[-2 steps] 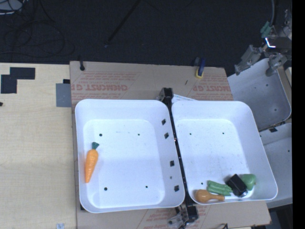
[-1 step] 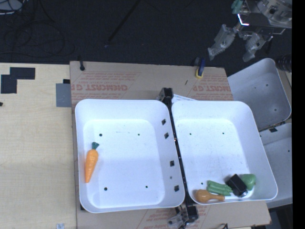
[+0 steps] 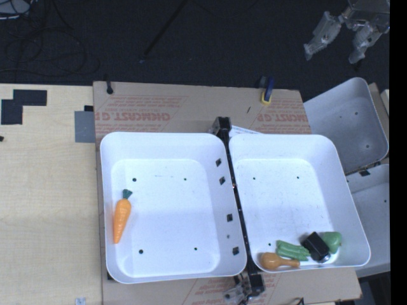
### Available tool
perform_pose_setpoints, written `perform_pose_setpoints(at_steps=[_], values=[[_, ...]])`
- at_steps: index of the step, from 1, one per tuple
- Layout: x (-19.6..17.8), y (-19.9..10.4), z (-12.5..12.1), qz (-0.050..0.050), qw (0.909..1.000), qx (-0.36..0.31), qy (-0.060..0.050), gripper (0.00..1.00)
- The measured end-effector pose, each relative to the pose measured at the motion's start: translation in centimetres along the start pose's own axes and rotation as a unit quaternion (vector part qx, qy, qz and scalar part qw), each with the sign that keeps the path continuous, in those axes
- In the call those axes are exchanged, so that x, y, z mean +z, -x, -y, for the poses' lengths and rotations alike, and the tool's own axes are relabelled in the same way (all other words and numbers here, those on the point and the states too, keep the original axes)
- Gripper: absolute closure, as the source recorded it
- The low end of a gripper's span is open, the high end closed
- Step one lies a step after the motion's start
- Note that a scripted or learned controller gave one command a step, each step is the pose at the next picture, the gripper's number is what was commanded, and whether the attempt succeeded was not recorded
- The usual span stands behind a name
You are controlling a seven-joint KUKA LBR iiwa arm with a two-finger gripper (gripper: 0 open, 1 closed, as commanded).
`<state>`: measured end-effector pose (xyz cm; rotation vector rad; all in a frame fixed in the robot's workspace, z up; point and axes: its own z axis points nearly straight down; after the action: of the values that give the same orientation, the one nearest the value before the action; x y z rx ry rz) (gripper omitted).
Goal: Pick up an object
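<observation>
An orange toy carrot (image 3: 121, 217) with a green top lies at the left side of the left bin (image 3: 162, 146). In the near right corner of the right bin (image 3: 286, 146) sit a green pea pod (image 3: 292, 250), a black block (image 3: 316, 246), a green rounded piece (image 3: 332, 239) and an orange pear-shaped toy (image 3: 278, 261), packed close together. My gripper (image 3: 338, 45) hangs high at the top right, well beyond the bins' far edge, its two fingers spread apart with nothing between them.
Both bins rest on a cardboard sheet (image 3: 191, 110) on the bench. A blue and yellow clamp (image 3: 267, 90) stands at the cardboard's far edge. A grey metal plate (image 3: 346, 122) leans at the right of the right bin. Cables lie on the dark floor beyond.
</observation>
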<state>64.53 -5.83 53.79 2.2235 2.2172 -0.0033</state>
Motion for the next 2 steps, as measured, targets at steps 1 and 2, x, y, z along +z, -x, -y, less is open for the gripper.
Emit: perform_pose_setpoints(at_steps=[1, 2], values=[[0.1, 12.2, 1.9, 0.000, 1.0000, 0.004, -0.001, 0.00], [0.1, 15.6, 0.0, 0.000, 1.0000, -0.001, -0.001, 0.00]])
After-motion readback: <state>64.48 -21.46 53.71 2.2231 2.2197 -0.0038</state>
